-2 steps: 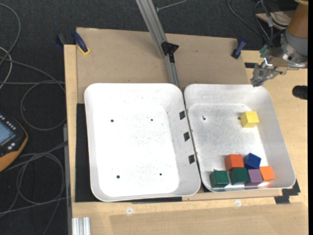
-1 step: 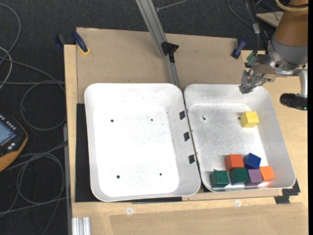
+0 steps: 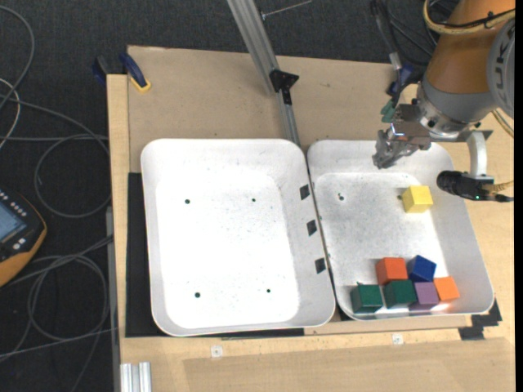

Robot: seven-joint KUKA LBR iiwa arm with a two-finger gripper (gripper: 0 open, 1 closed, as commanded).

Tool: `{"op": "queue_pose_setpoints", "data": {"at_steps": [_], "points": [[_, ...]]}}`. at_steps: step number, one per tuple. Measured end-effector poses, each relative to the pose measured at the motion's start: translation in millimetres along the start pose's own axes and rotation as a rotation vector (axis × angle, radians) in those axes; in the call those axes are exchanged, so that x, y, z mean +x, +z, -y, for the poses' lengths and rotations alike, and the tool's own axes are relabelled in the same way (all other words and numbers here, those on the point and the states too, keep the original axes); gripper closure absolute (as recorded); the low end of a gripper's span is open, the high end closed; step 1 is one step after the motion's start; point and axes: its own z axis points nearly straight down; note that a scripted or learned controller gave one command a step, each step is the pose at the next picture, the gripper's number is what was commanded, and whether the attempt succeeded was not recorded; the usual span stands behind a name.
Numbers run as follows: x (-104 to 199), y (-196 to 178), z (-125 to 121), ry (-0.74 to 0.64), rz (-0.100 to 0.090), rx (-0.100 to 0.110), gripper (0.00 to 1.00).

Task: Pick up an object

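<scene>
Yellow plastic cube (image 3: 417,198) lies untouched in the right white bin (image 3: 458,243), nearest the end effector (image 3: 389,155). Nothing is picked yet; whether that end effector is released or clenched, I cannot tell.

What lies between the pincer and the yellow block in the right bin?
In the camera view, nothing but bare white floor of the right bin lies between the pincer and the yellow block; the other blocks cluster at the near edge.

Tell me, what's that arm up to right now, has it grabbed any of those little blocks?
Gripper over right bin's far edge, nothing seen in it. Yellow block loose nearby. Other blocks clustered at near corner. Path looks unobstructed.
</scene>
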Motion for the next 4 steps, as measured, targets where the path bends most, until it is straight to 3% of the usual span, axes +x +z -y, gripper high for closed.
{"op": "queue_pose_setpoints", "data": {"at_steps": [3,4], "points": [[147,-26,42,-0.001,0.000,-0.001,1.00],[188,-14,60,0.000,0.001,0.001,1.00]]}}
